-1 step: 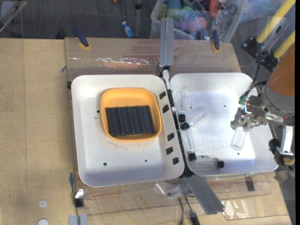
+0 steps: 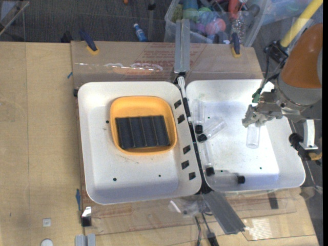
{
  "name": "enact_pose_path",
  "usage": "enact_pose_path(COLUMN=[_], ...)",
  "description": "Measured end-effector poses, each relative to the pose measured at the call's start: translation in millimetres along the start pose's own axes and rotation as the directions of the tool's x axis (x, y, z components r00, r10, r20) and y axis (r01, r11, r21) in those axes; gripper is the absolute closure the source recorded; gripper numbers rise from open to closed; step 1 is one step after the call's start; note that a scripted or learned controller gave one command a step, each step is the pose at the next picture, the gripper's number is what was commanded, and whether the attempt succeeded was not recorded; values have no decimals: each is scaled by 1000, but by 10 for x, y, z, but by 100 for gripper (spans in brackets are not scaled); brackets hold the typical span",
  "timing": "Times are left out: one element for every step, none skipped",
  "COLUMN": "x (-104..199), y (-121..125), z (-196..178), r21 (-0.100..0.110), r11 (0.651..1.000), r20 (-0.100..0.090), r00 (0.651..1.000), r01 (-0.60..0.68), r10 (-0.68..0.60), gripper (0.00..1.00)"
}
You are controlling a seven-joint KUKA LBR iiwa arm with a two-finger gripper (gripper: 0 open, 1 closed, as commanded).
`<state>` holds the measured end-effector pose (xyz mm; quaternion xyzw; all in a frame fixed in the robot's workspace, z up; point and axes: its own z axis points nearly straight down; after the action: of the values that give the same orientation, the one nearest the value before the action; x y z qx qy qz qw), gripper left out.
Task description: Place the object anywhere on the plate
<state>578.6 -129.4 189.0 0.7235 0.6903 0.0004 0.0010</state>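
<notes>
The plate [image 2: 143, 124] is orange with a dark ribbed insert and lies flat in the left bin [image 2: 97, 152], well to the left of the pincer [image 2: 254, 118] and at about its level. Two clear tubes with black caps, one [image 2: 210, 128] near the divider and one [image 2: 225, 178] along the front wall of the right bin [image 2: 266, 163], lie left of the pincer and below it. The pincer is over the right bin, closed on a clear tube [image 2: 252, 136], which hangs upright directly beneath its fingers.
</notes>
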Motion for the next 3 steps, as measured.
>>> enact_pose_path(x=[51,259,509], y=[413,876,868], z=[-94,-78,-499], r21=[-2,-1,-3], r11=[974,946,866], r20=[1,1,3], r00=[974,946,866], r01=[228,325,500], r10=[-228,-325,-500], gripper=[100,100,100])
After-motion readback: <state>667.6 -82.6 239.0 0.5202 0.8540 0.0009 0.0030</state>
